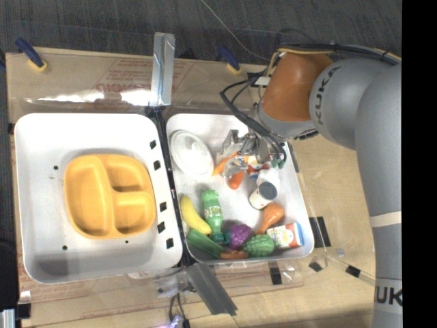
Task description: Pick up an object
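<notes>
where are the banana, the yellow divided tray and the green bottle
banana [192, 215], camera view, middle of its curved body
yellow divided tray [85, 198], camera view, floor of its long left compartment
green bottle [212, 211], camera view, middle of its body

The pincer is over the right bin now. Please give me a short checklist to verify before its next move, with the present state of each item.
1. Pincer is above the right bin, at its upper part: ok.
2. Something is between its fingers: cannot tell, the toys there are crowded and blurred.
3. Nearest target is free to grasp: not ok, the orange carrot piece and the white bottle lie crowded below the pincer.
4. White bowl sits apart, to the left of the pincer: ok.
5. Yellow tray in the left bin lies flat and away from the arm: ok.
</notes>
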Controlling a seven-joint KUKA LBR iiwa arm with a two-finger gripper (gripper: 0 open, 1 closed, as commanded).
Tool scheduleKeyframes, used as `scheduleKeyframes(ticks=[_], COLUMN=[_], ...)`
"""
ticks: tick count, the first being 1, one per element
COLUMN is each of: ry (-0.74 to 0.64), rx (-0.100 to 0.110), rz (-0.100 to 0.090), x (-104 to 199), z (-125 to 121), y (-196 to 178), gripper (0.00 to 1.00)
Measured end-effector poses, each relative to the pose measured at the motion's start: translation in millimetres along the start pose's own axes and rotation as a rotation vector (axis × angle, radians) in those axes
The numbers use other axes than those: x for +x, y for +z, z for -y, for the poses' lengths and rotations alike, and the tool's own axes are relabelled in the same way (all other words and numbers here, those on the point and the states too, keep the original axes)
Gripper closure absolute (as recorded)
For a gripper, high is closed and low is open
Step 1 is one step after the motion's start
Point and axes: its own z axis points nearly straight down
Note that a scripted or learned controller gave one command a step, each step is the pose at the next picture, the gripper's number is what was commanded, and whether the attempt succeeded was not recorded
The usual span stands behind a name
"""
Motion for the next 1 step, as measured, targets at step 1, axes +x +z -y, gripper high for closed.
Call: scheduleKeyframes(ticks=[1], ry=[-0.062], rx=[-0.002], rz=[0.009], x=[-18.9], z=[-96.7], y=[-94.8], gripper=[1.00])
